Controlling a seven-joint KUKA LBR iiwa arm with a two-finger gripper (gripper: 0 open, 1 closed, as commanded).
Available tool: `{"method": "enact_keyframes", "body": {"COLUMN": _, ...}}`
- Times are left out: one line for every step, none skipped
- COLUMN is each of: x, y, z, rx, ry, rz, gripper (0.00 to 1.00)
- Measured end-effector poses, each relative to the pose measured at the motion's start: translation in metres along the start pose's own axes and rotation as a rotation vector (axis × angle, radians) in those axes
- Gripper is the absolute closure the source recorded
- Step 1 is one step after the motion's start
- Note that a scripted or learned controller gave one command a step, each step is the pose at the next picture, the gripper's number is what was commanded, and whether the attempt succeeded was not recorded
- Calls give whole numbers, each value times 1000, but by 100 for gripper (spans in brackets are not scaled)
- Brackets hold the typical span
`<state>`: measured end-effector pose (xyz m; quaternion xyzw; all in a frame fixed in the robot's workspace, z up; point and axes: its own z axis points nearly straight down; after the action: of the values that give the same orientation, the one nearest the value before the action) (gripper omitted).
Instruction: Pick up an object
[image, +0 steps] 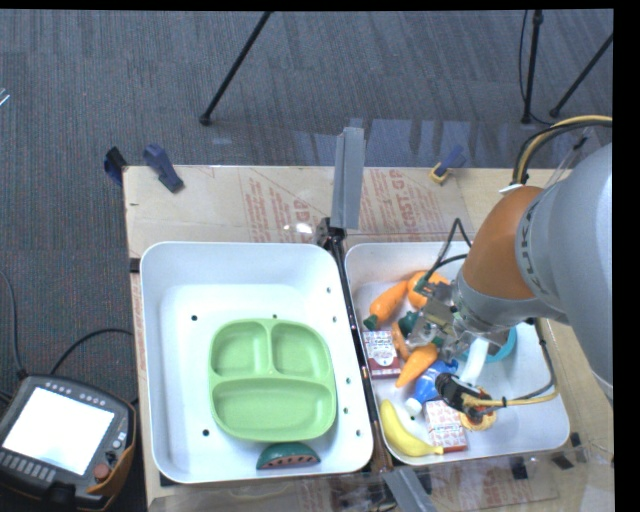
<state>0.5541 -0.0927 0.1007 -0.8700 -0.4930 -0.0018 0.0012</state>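
My gripper (437, 328) is low in the right bin (545, 425), in the middle of a pile of toy food. Just left of it lies an orange carrot (388, 298). A second carrot (415, 366) rests right below the gripper. Beside that carrot lies a red and white carton (380, 351), and a blue and white bottle (428, 388) lies under it. At the bin's front lie a yellow banana (404, 430) and another red carton (445, 426). The arm's wrist covers the objects behind the gripper.
The left bin (175, 290) holds a green divided plate (272, 380) and a watermelon slice toy (288, 457) at its front edge. A light blue dish (503, 345) peeks out from under the arm. A grey upright post (348, 185) stands behind the bins' divide.
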Motion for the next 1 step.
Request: {"method": "enact_keyframes", "body": {"x": 65, "y": 3, "z": -87, "rx": 1, "ry": -4, "rz": 341, "gripper": 100}}
